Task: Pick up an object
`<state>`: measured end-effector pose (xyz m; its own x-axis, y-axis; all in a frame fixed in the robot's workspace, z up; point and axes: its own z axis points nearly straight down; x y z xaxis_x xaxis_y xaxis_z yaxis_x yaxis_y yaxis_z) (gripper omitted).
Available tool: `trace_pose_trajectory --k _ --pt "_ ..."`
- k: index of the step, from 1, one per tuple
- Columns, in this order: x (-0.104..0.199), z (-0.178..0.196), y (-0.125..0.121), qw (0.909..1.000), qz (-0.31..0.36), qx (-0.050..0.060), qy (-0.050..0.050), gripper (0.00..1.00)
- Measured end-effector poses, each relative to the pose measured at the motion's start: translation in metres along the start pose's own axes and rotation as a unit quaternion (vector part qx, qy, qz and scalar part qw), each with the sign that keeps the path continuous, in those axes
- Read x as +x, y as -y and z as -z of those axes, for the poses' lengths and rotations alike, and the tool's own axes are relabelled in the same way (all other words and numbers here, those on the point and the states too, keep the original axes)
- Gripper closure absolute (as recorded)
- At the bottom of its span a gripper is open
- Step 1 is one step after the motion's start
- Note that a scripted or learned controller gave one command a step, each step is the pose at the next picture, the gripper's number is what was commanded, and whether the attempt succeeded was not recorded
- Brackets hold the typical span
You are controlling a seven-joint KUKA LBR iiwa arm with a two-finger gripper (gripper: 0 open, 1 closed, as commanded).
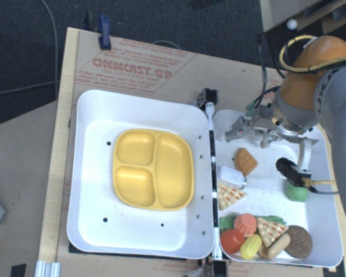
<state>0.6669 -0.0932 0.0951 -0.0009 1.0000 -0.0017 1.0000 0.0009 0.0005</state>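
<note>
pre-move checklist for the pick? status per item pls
1. Tool above the right bin, near its far end: ok.
2. Nothing seen between the tool's fingers: ok.
3. Finger opening: cannot tell.
4. Nearest target, the tan cracker piece, lies just in front of the tool with free space around it: ok.
5. Clutter: the pile at the bin's near end, tomato, corn and brown cookie, sits packed together, poor for a clean grasp: not ok.
6. Left bin holds only the yellow divided plate, away from the tool: ok.
</note>
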Motion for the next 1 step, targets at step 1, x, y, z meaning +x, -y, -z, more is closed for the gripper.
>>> trace_pose_trajectory --k 1 --pt "-0.0119 -0.0107 0.0372 1.0000 -0.001 0.001 -0.001 0.00"
